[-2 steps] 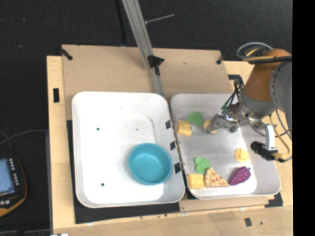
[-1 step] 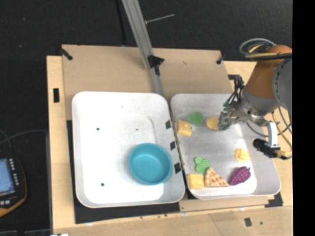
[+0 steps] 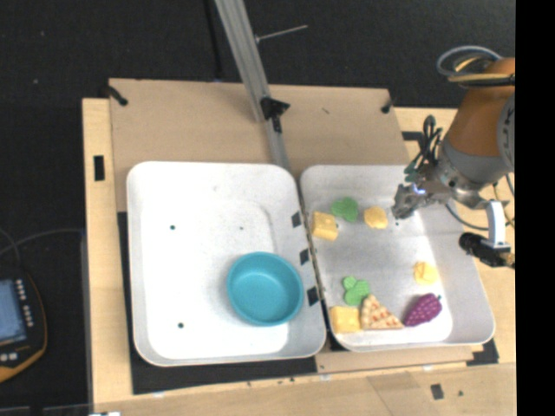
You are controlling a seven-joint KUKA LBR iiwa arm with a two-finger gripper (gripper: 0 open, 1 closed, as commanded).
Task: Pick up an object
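My gripper hangs over the far part of the right bin, just right of a small yellow piece. Left of that lie a green piece and a yellow cheese block. Toward the bin's near edge sit a green clover-shaped piece, a pizza slice, a yellow block, purple grapes and another small yellow piece. No object shows between the gripper's tips.
The left bin holds a blue bowl at its near right. A grey metal pole slants down to the bins' shared far corner. A black device lies at the far left.
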